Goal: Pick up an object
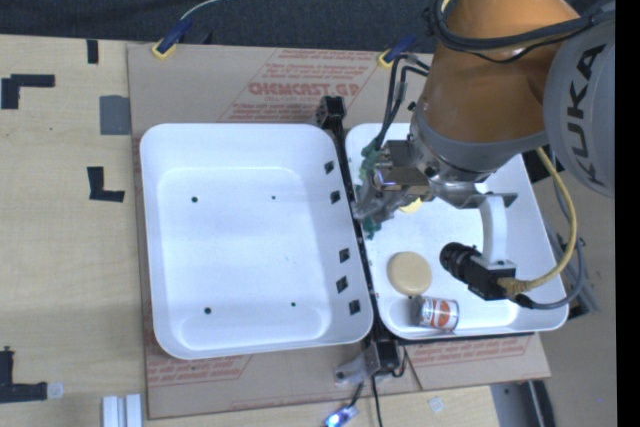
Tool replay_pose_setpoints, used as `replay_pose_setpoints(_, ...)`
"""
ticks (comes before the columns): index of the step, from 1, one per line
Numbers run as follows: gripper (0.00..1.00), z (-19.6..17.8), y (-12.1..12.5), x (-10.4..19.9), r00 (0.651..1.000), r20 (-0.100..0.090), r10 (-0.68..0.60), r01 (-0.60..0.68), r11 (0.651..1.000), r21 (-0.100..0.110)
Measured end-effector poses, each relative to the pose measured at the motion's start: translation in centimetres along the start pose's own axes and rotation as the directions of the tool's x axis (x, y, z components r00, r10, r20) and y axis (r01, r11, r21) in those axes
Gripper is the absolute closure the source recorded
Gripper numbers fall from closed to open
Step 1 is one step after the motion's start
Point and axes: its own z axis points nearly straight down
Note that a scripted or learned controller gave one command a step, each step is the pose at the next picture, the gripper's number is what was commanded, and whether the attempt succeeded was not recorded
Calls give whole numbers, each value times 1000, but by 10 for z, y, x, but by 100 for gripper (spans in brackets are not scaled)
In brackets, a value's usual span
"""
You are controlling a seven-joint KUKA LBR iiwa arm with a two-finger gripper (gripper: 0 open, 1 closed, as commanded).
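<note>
My gripper (pixel 378 200) is low over the left part of the right bin (pixel 540 313), close to the divider between the bins. Something yellow and green shows by the fingers, but I cannot make out what it is or whether it is held. A round tan disc (pixel 409 272) lies on the bin floor just below the gripper. A small can with a red label (pixel 437 314) lies on its side at the bin's front edge. The arm's orange band and grey wrist cover much of the right bin.
The left bin (pixel 240 235) sits beside the right one on a cardboard sheet (pixel 290 90). A black cylindrical part (pixel 470 267) on the arm hangs over the right bin. Black clips line the divider between the bins.
</note>
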Motion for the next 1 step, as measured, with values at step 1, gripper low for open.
replay_pose_setpoints(1,100,-96,1,-50,1000,0,9,-9,1000,-21)
